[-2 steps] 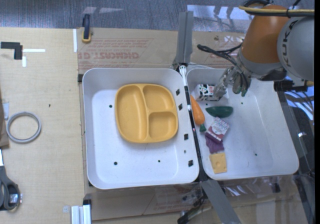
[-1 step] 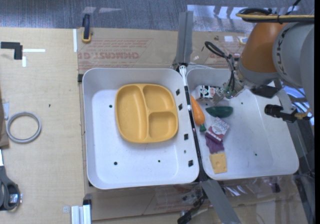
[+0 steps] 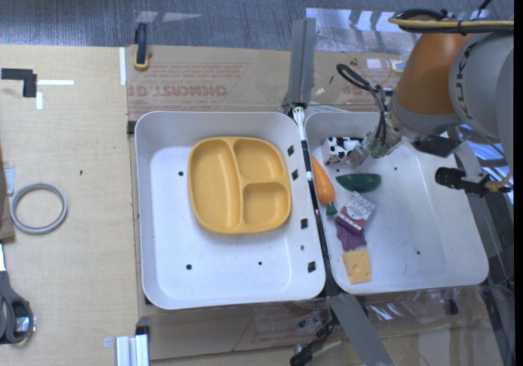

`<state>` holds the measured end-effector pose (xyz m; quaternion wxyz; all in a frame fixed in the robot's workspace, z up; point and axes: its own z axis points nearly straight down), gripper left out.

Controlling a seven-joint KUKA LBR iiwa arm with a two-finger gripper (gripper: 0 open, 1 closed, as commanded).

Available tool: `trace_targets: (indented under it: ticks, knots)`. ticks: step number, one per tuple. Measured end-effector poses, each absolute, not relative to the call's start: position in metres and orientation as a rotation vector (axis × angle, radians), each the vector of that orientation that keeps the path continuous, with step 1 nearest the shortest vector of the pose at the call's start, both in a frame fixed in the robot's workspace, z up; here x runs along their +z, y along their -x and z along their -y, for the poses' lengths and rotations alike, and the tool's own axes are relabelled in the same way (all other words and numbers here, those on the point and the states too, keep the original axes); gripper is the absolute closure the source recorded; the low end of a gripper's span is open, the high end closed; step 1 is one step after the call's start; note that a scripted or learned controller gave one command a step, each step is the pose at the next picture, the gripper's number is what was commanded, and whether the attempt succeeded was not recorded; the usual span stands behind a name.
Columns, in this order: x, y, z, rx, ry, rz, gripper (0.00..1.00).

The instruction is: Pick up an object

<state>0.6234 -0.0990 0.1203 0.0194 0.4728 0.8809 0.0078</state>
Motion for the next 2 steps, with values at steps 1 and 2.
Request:
trace_targets:
  ticks: [1, 2]
  knots:
    - [0.109, -0.655, 0.103, -0.025, -2.069, -2.420, 1.00]
    - [0.095, -0.654, 0.118, -0.030, -2.069, -2.377, 0.00]
